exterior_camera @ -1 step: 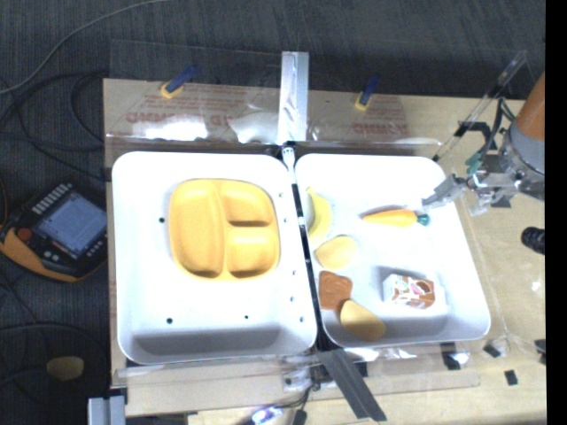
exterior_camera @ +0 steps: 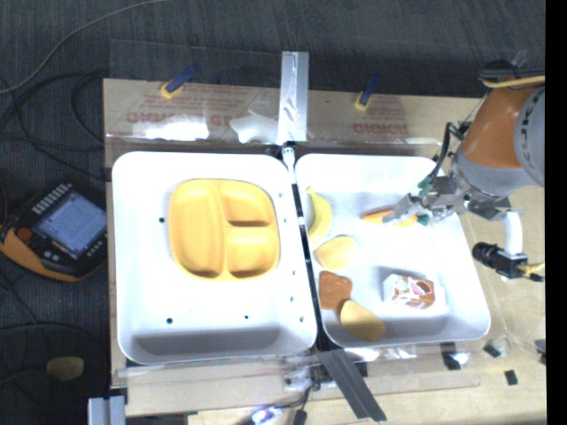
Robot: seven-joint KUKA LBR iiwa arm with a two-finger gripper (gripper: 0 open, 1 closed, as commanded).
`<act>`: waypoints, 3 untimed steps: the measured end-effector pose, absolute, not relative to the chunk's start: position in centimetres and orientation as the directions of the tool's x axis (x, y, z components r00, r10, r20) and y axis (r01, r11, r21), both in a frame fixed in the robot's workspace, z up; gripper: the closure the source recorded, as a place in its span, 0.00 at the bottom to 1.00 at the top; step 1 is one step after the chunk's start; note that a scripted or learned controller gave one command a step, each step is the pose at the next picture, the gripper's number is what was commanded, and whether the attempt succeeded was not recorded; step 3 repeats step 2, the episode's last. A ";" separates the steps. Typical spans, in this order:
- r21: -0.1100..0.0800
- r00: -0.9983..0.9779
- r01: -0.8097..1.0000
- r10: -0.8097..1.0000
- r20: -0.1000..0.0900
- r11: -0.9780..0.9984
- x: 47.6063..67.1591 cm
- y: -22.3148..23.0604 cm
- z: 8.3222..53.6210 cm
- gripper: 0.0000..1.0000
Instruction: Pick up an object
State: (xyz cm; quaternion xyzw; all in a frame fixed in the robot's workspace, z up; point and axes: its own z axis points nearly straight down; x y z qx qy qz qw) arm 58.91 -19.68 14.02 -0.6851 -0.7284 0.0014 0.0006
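My gripper [exterior_camera: 415, 207] is low over the upper right part of the right bin [exterior_camera: 461, 237], reaching in from the right under the orange band of the arm [exterior_camera: 492, 135]. A thin orange carrot-like piece [exterior_camera: 377, 213] lies just left of the gripper tip, touching or nearly touching it. A small yellow bit [exterior_camera: 407, 222] sits right under the tip. Further down the bin lie a pale yellow piece [exterior_camera: 335, 251], a brown piece [exterior_camera: 334, 289], a yellow-orange wedge [exterior_camera: 360, 320] and a white printed packet [exterior_camera: 409, 290].
A yellow round item [exterior_camera: 316, 210] rests against the right bin's left wall. The left bin [exterior_camera: 142, 308] holds a yellow compartment tray [exterior_camera: 223, 227]. A metal divider [exterior_camera: 293, 96] stands behind the bins. A handheld pendant [exterior_camera: 55, 228] lies off the bench to the left.
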 end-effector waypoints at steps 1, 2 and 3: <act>-0.003 -0.110 0.994 0.994 -0.002 0.110 59.8 -17.0 11.7 0.00; -0.002 -0.216 0.976 0.976 0.000 0.216 53.3 -18.1 10.1 0.00; -0.002 -0.216 0.976 0.976 0.000 0.216 53.3 -18.1 10.1 0.00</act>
